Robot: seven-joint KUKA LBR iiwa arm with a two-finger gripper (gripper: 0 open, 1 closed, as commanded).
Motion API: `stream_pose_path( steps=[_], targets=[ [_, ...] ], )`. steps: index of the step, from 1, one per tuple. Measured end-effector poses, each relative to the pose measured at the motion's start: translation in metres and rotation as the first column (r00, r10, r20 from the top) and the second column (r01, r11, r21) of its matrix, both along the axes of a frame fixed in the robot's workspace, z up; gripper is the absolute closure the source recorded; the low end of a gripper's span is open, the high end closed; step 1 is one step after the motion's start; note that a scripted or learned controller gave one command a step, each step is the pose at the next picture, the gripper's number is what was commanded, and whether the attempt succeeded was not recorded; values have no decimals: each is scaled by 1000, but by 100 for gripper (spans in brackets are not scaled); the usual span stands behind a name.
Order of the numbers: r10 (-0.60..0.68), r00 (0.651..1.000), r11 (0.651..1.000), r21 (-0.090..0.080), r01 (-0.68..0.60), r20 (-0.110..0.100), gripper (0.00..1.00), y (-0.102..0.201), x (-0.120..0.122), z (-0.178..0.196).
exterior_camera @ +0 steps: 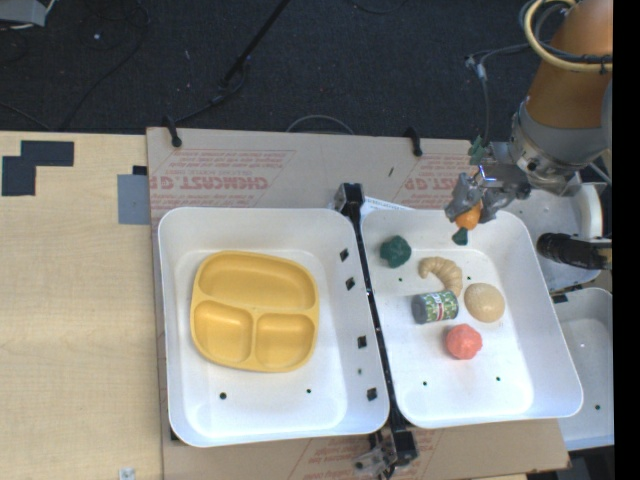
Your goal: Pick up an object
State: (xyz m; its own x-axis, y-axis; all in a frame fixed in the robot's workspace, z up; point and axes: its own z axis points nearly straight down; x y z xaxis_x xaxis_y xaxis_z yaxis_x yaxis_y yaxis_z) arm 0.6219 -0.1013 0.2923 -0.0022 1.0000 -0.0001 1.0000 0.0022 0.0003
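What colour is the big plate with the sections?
Yellow. The sectioned plate lies in the left bin, seen clearly in the camera view.

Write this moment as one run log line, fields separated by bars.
claw: over right white bin far edge, small orange carrot-shaped piece between fingers | yellow divided plastic plate: left bin

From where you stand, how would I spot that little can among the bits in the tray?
Start at the right white bin, the one without the yellow divided plate. Near its middle sits a cluster of small items; the can lies on its side there, between the tan croissant and the red ball, touching the beige egg-shaped lump. It alone is a cylinder, with a green label.
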Motion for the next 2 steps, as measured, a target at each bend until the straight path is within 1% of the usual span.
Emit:
stream_pose_path(
  steps=[1, 2],
  targets=[
    [3, 1000, 1000, 2, -2, -6, 100, 49, -7, -26],
    [2, 1000, 1000, 2, -2, -6, 100, 94, -11, -46]
  ],
)
